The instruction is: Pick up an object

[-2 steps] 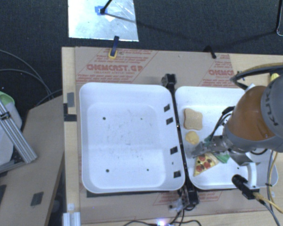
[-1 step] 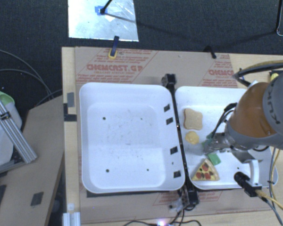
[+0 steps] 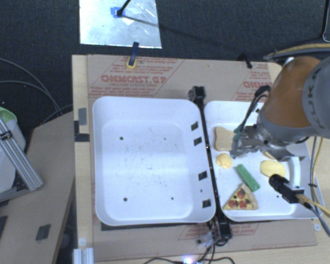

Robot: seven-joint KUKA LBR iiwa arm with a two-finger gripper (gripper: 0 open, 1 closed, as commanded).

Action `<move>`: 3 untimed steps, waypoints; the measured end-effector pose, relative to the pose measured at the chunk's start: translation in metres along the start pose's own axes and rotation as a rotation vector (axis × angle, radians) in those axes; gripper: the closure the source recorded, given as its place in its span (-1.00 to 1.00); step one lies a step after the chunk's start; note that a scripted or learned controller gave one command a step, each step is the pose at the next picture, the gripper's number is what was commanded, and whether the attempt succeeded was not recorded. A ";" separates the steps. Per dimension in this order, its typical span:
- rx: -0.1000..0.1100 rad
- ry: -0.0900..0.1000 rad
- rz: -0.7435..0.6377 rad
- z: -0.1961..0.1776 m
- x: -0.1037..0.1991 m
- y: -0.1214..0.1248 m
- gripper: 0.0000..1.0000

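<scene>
In the right bin point(image 3: 231, 111) lie a tan toast slice point(image 3: 223, 138), a small yellow piece point(image 3: 224, 161), a green stick point(image 3: 246, 177), a pizza slice point(image 3: 241, 199) and a yellow lemon-like piece point(image 3: 271, 168). My gripper point(image 3: 237, 149) hangs low over the bin, just right of the toast and above the small yellow piece. The grey arm with its orange band point(image 3: 289, 92) reaches in from the right. Nothing shows between the fingers from here.
The left bin point(image 3: 148, 158) sits beside the right one, with a black divider point(image 3: 206, 153) between them. Both rest on a cardboard sheet point(image 3: 154, 76). A metal plate point(image 3: 120, 15) lies on the dark floor behind.
</scene>
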State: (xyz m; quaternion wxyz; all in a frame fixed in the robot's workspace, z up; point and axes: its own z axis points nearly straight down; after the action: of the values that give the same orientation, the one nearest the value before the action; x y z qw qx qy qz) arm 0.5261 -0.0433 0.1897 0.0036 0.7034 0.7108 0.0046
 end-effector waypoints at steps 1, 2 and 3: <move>0.010 0.003 -0.001 0.006 0.072 0.001 1.00; 0.003 0.001 0.004 -0.080 0.080 -0.037 1.00; -0.008 0.001 0.005 -0.215 0.076 -0.034 1.00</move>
State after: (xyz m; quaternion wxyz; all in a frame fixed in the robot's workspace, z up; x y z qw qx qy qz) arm 0.4884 0.0320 0.4044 0.0060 0.7052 0.7089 0.0078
